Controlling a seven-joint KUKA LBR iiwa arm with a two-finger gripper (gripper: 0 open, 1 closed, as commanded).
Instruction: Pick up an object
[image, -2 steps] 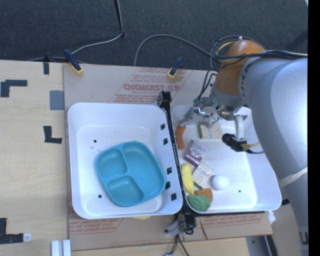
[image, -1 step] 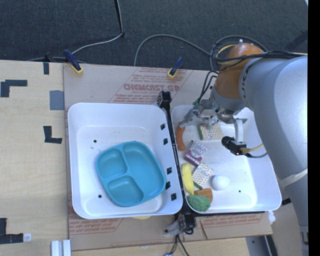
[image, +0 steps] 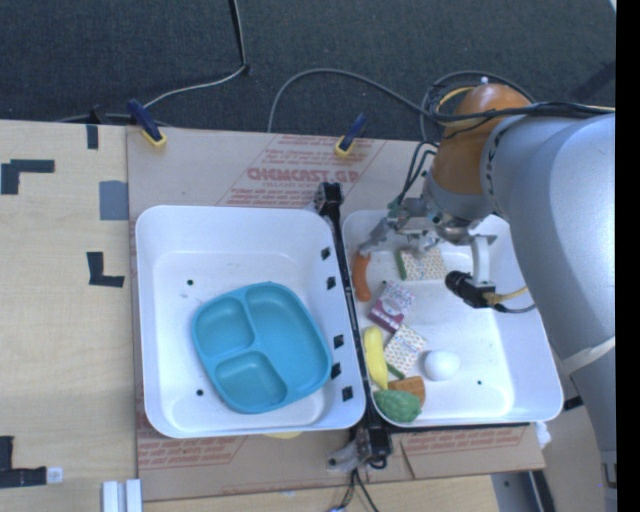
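Lying well to the left of the pincer (image: 412, 243), a blue divided tray (image: 261, 346) with three compartments occupies the left bin (image: 160, 300). A black divider clamp (image: 336, 270) separates it from the right bin (image: 500, 385), over whose upper part the pincer sits; whether it is open or closed cannot be told. Just below the pincer lie an orange piece (image: 360, 274), a checkered packet (image: 424, 264) and a pink-and-white wrapper (image: 391, 305). Farther below are a yellow banana (image: 374, 357), a second checkered packet (image: 404, 349), a white ball (image: 439, 364) and a green item (image: 400, 404). No object is visibly held.
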